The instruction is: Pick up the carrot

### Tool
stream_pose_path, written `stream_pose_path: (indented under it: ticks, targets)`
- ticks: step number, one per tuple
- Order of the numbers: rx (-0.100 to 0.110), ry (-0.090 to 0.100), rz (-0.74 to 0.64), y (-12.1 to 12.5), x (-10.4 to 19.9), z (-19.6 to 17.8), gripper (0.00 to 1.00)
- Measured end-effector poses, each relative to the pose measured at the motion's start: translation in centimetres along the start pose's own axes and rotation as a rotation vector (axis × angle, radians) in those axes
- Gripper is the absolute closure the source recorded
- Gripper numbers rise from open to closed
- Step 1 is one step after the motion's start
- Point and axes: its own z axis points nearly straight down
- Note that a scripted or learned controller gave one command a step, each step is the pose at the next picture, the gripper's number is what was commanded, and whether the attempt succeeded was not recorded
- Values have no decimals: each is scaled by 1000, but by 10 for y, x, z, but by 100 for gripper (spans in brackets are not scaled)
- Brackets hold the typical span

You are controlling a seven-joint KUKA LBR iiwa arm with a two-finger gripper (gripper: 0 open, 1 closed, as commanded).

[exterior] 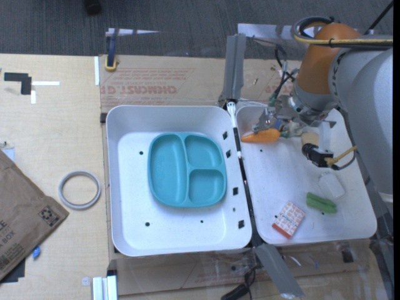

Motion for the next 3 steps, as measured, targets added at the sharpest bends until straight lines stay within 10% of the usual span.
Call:
stream_pose_path:
  ticks: [3]
  targets:
    - [8, -2, -146, -2, -3, 0, 0]
